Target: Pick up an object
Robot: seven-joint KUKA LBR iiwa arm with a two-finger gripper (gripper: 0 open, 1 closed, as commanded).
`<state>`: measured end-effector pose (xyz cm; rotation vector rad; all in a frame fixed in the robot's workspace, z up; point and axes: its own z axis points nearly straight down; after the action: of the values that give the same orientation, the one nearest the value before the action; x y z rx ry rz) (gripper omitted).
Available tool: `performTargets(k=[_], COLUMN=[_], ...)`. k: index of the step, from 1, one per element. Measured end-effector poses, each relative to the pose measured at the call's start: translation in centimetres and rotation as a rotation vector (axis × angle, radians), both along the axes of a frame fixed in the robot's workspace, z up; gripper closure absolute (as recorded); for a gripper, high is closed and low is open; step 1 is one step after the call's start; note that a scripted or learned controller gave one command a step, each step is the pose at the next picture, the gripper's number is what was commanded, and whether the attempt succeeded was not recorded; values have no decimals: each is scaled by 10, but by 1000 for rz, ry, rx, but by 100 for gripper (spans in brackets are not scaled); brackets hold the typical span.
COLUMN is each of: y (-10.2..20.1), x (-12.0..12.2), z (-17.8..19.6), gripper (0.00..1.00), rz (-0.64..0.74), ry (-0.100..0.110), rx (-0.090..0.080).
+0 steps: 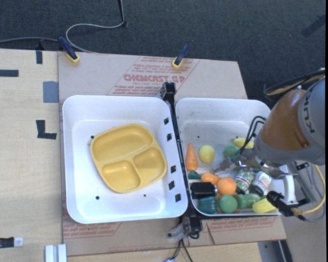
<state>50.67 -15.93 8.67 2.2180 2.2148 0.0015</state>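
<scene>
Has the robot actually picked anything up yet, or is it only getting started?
Nothing looks picked up yet. The yellow tray lies alone in the left bin, and the toys, like the carrot and yellow ball, sit in the right bin. In hand: the arm is lowered over that bin's right side, among the toys. Left: closing on one and lifting it. The gripper's grasp can't be made out.

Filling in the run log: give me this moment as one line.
arm: over right bin | gripper: low among toy food, grip unclear | left bin: yellow tray | task: no pick confirmed
</scene>
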Motion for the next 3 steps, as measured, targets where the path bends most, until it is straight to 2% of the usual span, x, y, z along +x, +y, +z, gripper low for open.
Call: performTargets(k=[1,2,3], y=[-18,16,48], x=[78,116,155], z=[0,-1,-4], gripper=[0,0,0], rz=[3,4,-5], ry=[-2,1,39], rx=[1,3,2])
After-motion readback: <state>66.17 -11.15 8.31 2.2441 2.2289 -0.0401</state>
